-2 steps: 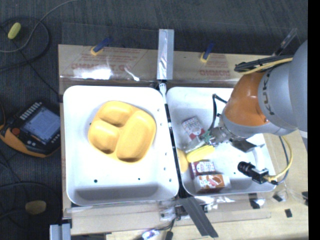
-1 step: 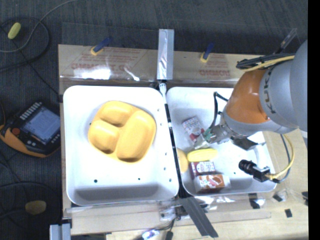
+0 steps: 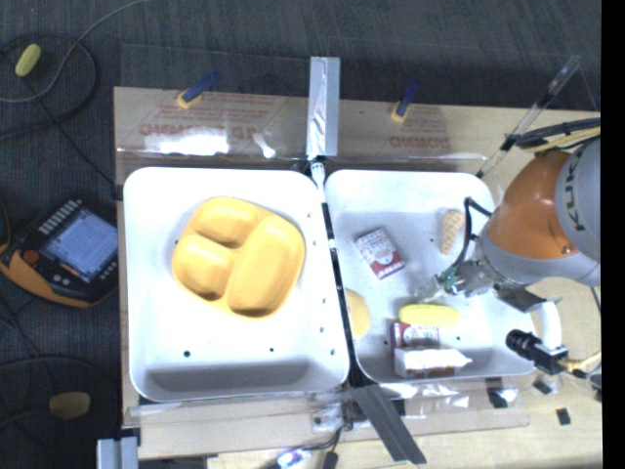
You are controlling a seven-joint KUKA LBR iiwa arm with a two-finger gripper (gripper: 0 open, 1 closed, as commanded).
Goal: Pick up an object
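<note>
gripper [image 3: 451, 283] hangs low in the right bin [image 3: 342, 189], tip just above the yellow oblong item [image 3: 428, 315] near the front; can't tell if it's apart or together. item looks light, smooth, prob a bit slippery & rigid-ish; best pinched across its short width, mid-length, away from the boxes [image 3: 426, 350] touching its front side.

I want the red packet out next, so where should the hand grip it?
Come straight down on the red packet and close across its narrow width. It seems to lie flat and tilted, alone on the right bin floor, so both long edges look open.
</note>
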